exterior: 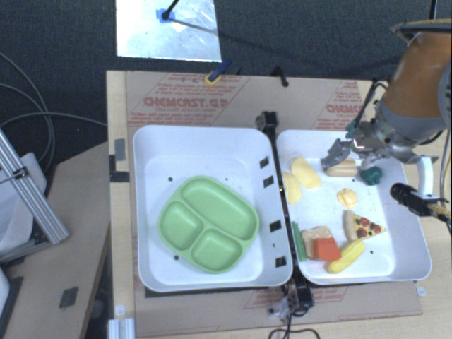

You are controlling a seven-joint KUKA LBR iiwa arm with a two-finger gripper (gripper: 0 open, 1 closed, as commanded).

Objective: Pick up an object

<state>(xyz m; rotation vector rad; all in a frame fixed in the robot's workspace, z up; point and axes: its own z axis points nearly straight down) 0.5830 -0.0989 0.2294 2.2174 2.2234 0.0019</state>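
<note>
gripper (344, 157) sits low over the back of the right bin (409, 263), arm coming in from the right with its orange band above the wrist. a tan, bun-like toy piece (344, 169) lies directly under the fingers, touching or nearly so; its long axis runs roughly left–right across the view. whether the jaws are spread, closed, or already pinching that piece — cannot tell, the wrist body and glare hide the tips.

other candidates in the same bin: a pale yellow potato-like piece (306, 173) just left of the gripper, a second pale piece (290, 187) near the divider, a teal item (371, 175) just to the right, a small yellow lump (347, 197) below, a pizza slice (362, 225), a corn cob (347, 257) and a red block (325, 248) at the front, well apart from the gripper.

left bin (152, 147) holds a green divided plate (207, 223).

judgement: nearest target is the tan piece straight below; a grasp would want the fingers closing across its short axis, front-to-back. the potato piece close by on the left could get nudged.
</note>
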